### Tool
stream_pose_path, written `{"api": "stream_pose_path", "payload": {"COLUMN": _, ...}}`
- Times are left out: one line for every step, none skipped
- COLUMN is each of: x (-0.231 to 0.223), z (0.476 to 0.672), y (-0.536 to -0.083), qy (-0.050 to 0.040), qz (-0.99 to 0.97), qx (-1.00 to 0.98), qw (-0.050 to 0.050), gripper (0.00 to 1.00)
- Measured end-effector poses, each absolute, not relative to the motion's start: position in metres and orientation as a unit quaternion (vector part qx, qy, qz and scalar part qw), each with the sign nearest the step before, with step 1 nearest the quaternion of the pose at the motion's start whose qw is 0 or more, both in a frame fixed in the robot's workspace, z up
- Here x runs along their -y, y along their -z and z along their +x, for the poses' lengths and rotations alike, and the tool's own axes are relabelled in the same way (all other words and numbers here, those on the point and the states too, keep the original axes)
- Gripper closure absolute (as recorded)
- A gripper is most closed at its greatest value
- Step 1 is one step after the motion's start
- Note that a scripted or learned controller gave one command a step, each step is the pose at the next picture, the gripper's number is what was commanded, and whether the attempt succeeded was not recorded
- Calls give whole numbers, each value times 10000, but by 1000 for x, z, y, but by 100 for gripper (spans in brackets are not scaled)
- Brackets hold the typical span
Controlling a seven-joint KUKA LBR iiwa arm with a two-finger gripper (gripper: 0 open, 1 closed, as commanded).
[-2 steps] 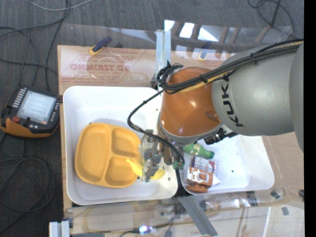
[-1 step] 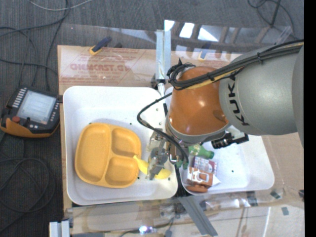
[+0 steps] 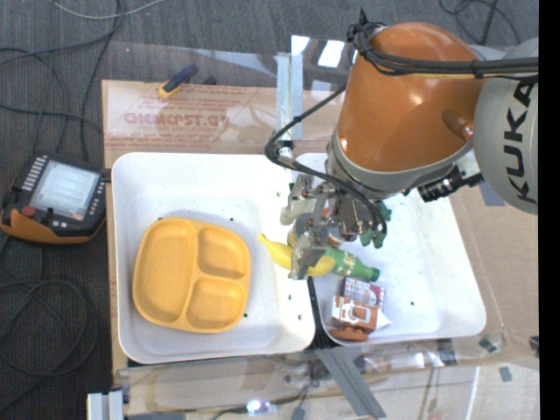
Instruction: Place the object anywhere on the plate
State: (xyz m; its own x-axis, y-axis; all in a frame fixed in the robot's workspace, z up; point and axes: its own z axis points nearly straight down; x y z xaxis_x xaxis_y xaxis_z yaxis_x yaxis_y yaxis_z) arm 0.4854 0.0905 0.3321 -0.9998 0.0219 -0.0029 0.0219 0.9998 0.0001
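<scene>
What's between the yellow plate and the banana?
Just bare white floor of the left bin separates the yellow plate from the banana, seen from the overhead camera.

Evenly and brightly lit from above. Soft shadow under the divided yellow plastic plate (image 3: 192, 273); glare on the glossy orange arm band (image 3: 404, 94). Slightly soft focus throughout.

Bench (image 3: 201, 116) bears two white bins: left bin (image 3: 175, 182); right bin (image 3: 446, 296) just beside it; pendant (image 3: 54, 198) left of the bench.
</scene>
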Motion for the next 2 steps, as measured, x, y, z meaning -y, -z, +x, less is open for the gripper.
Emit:
{"api": "stream_pose_path", "payload": {"x": -165, "z": 487, "y": -282, "qy": -6, "qz": -775, "qx": -9970, "qw": -6, "gripper": 100}}
{"api": "stream_pose_path", "payload": {"x": -161, "z": 503, "y": -287, "qy": -9, "qz": 37, "qx": -10000, "qw": -4, "gripper": 100}}
